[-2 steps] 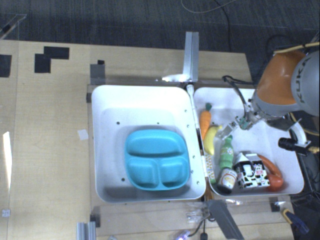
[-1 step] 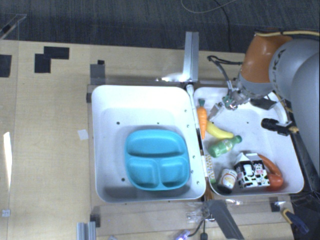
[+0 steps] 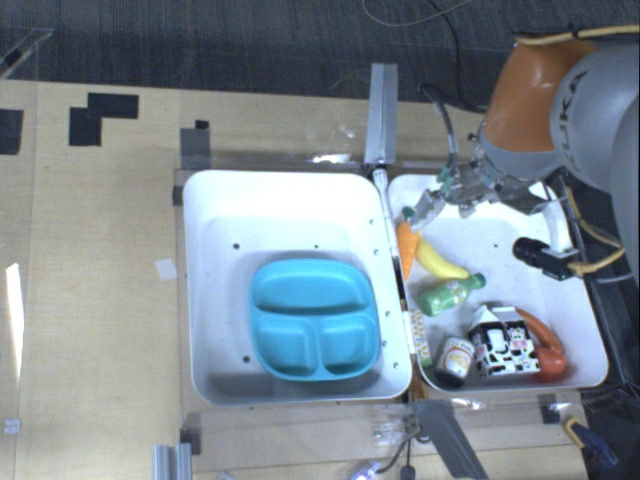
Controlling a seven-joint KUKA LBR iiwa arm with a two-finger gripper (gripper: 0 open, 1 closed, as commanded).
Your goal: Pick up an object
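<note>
My gripper (image 3: 447, 190) hangs over the far left part of the right bin (image 3: 500, 230), its fingers pointing left and down with nothing between them that I can make out. Just below it lie a yellow banana (image 3: 438, 258) and an orange carrot (image 3: 406, 247) against the bin's left wall. Nearer the front are a green bottle (image 3: 447, 294), a small can (image 3: 456, 356), a black-and-white carton (image 3: 503, 346) and a red-orange object (image 3: 548, 344).
The left bin (image 3: 215, 238) holds a blue divided tray (image 3: 314, 318). A metal divider post (image 3: 381, 118) stands between the bins at the back. A black cable fitting (image 3: 535, 254) lies over the right bin's right side.
</note>
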